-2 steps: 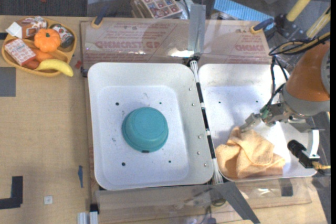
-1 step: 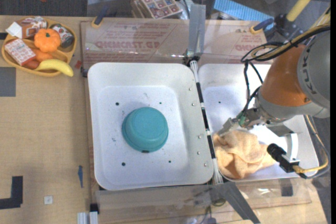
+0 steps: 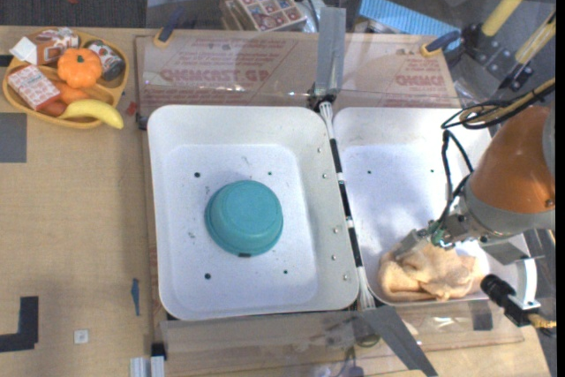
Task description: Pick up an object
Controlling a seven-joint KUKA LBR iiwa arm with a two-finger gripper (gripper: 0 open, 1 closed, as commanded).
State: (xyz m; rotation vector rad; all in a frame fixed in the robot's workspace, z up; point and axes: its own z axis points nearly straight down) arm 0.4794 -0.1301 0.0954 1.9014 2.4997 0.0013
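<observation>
A: Report the position of the arm [image 3: 516, 168] and the claw [image 3: 434, 236].

B: The arm enters from 3 o'clock, and the claw sits low in the right bin [image 3: 388, 163], at about 4 o'clock within it. The claw is at the upper edge of a tan, lumpy object [image 3: 433, 274] that lies against the bin's front wall. Whether the claw is released, clenched or grasping cannot be told; the wrist covers that area.

A: Location of the other candidate?

B: A teal bowl [image 3: 244, 217], upside down, lies near the centre of the left bin [image 3: 238, 137], well apart from the arm. A yellow dish of toy food [image 3: 62, 84] stands on the surface [image 3: 71, 225] at 10 o'clock, outside both bins.

A: Failure modes from this position?

B: Three, by judgement. First, the tan object looks soft and irregular, so a pinch at its edge may take only a fold, and the object may slip out on the lift. Second, the object rests against the front wall, so a descent slightly toward 6 o'clock may strike the rim. Third, the object may be pushed along the floor rather than enclosed.
</observation>
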